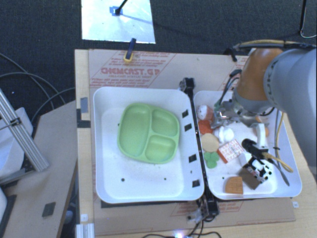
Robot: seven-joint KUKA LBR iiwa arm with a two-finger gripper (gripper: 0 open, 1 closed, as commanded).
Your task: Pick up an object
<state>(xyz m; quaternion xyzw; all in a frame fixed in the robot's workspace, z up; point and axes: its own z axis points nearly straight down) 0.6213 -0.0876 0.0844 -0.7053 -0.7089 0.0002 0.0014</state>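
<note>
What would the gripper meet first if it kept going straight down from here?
Probably the small white object under the gripper in the right bin; depth is unclear.

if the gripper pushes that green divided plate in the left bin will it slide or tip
The green divided plate lies flat and low, so it would probably slide, not tip. It looks like rigid, light plastic. Its shallow rim may be hard to pinch.

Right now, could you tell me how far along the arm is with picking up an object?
Nothing looks picked up yet. The gripper is low in the right bin, among the small items near its upper left, close to a white piece; whether it has closed on anything cannot be seen. The green tray lies alone in the left bin. Securing and lifting an object are left.
</note>
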